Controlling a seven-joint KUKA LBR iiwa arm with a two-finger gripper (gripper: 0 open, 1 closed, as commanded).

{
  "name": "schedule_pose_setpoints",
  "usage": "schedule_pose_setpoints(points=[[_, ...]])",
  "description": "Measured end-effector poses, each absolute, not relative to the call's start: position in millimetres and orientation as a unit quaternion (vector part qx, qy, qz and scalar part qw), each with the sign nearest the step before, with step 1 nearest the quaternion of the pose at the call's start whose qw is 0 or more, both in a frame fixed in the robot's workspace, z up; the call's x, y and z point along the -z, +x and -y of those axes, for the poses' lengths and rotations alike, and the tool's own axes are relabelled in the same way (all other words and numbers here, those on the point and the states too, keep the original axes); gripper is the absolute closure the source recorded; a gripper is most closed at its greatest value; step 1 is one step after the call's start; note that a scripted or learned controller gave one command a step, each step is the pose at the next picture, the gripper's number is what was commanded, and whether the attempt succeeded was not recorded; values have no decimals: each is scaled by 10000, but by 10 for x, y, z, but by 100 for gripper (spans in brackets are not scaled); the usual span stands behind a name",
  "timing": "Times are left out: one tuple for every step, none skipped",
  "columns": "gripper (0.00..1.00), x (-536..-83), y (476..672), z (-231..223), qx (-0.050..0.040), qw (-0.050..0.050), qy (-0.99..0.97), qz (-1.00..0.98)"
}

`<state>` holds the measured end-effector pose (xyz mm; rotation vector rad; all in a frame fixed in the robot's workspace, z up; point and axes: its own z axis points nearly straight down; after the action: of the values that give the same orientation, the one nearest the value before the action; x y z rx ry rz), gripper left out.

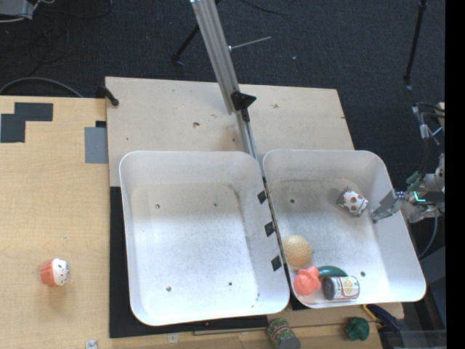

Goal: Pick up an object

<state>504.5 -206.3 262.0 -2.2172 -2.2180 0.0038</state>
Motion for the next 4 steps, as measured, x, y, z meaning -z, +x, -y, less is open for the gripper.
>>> schedule_pose_setpoints(points=[[0,-2634,5050,2066,-4,13,-7073,7070],[0,-1995,5072,2043,-19,43,-7070,7072],[0,-1457,5122,2113,-17,38,-7074,7068],[0,-924,5112,2102,-11,30,-7074,7068]])
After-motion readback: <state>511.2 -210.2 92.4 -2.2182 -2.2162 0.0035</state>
